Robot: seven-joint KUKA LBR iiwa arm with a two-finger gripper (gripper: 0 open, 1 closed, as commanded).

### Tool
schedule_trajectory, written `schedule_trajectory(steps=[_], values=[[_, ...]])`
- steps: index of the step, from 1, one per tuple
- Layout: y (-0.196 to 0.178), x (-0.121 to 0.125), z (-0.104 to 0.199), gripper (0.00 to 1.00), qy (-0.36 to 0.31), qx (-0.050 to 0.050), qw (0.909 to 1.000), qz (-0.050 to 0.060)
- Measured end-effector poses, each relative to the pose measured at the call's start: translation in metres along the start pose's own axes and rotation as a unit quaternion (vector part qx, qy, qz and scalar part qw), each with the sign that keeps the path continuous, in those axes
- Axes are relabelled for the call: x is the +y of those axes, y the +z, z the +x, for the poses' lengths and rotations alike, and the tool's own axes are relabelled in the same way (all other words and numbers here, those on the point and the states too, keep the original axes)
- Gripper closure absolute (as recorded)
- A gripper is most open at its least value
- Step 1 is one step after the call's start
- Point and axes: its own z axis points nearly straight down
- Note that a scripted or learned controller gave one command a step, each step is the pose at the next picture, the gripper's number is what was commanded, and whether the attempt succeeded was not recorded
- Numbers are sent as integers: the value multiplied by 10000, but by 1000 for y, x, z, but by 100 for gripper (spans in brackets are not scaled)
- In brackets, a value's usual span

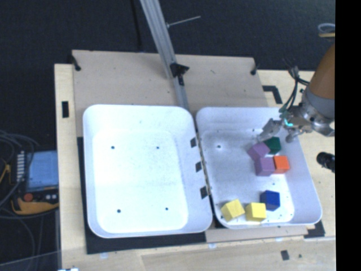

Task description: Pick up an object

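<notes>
In the right-hand shallow white plastic bin (225, 168) lie all the small blocks. A purple block (262, 158) sits near the bin's middle, with a dark green block (273, 145) touching its upper right corner and an orange cube (281, 163) touching its right side. Nearer the front wall, a blue cube (271, 199) sits just above and to the right of a pair of yellow cubes, one (232, 210) on the left and the other (256, 211) just beside it. The grey arm with an orange band (323, 89) reaches in from the right, and its two-finger gripper (281, 128) hovers over the bin's upper right part, just above the green block. The fingers look spread apart, one pale finger (269, 130) angling down to the left, and nothing shows between them. The left-hand shallow white bin (138, 168) lies beside it, the two rims meeting along the middle. A slanted metal rail (161, 38) runs down from the top to the bins' far edge.
</notes>
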Motion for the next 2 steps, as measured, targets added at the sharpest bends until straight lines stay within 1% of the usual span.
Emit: schedule_trajectory(steps=[2], values=[[88, -1, 12, 0, -5, 3, 10000, 11]])
